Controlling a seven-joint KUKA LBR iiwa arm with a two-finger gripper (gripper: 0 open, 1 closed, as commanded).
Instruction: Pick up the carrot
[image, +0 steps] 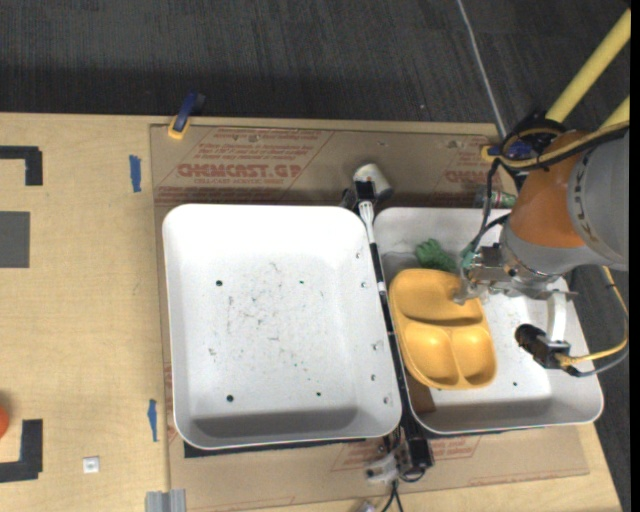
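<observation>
Arm (590, 215): grey, orange band above the wrist, reaching in from the right over the right bin; black and yellow cables looped around it.
Gripper (470, 283): low over the right bin, at the right edge of the upper yellow dish, just beside the green tuft; open or closed, cannot tell from this angle; nothing seen held.
Carrot: cannot tell for sure; green tuft (432, 250) in the back part of the right bin, touching the upper yellow dish, possibly its leafy top; orange body hidden or too unclear to place.
Upper yellow dish (430, 298): shallow, against the right bin's left wall.
Lower yellow dish (458, 357): two hollows side by side, touching the upper dish on its near side.
Right bin (560, 405): white, shallow, holding both dishes and the tuft.
Left bin (270, 300): white, faint dark scuffs and a few small dots on its floor; touching the right bin along a black clamp strip (378, 290).
Cardboard sheet (250, 165): under both bins; red print, large line reading roughly "CHEMCAST GP", smaller lines too faint to read; same print partly shown behind the right bin.
Blue clamp (183, 114): at the sheet's back left corner.
Blue tape marks (135, 172): on the bench, left of the sheet.
Yellow pole (595, 65): slanting at the top right.
</observation>
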